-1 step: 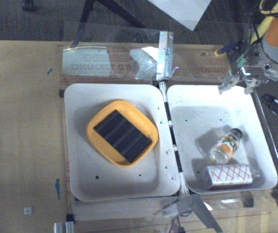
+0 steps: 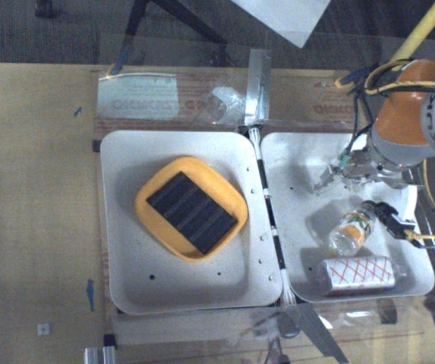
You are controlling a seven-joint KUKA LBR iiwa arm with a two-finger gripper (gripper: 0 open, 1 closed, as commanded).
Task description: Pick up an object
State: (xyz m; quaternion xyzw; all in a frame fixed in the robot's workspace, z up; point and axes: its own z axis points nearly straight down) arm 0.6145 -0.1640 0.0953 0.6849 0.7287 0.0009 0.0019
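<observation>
In the right bin, a small clear bottle with an orange label lies tilted near the middle. A white cylinder with a red criss-cross pattern lies on its side near the front wall. My gripper hangs over the bin's back half, up and to the left of the bottle, and apart from it. It is open with nothing between its fingers. The left bin holds a yellow dish with a black ribbed insert.
A metal divider runs between the two bins. Behind them, a clear plastic bag and a cardboard strip lie on the bench. A chair base stands on the floor at the back.
</observation>
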